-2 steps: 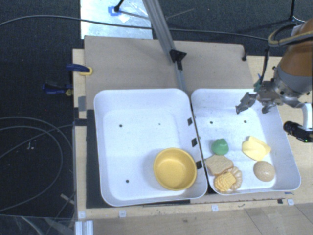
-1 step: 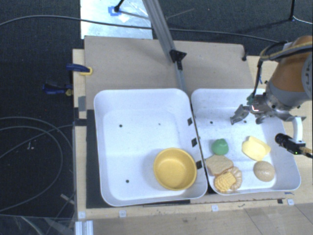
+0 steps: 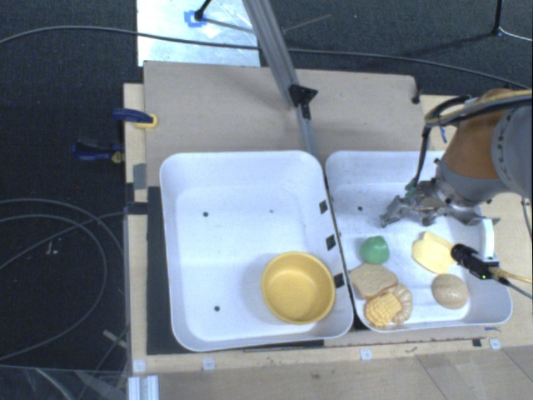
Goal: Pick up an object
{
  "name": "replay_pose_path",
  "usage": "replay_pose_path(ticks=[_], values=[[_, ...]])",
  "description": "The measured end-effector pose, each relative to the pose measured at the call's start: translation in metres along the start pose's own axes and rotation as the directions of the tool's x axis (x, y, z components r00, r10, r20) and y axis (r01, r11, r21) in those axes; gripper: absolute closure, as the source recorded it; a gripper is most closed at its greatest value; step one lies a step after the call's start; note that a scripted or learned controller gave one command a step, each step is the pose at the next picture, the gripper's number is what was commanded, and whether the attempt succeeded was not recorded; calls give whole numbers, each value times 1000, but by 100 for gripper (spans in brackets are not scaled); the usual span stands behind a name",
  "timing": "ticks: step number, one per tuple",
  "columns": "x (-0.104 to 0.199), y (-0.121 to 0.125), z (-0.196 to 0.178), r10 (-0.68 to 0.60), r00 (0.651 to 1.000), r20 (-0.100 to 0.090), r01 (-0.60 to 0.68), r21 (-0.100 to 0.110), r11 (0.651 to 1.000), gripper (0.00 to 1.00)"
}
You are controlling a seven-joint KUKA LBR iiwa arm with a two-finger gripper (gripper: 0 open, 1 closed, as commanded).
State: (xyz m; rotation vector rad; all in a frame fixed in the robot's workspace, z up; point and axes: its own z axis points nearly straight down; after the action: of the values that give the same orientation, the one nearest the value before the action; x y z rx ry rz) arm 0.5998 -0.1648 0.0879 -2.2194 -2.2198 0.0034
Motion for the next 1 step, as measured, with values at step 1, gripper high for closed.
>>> replay_pose_path(ticks=[1], values=[[0,2,-15,1,1000,2,-1,-8,1000,100]])
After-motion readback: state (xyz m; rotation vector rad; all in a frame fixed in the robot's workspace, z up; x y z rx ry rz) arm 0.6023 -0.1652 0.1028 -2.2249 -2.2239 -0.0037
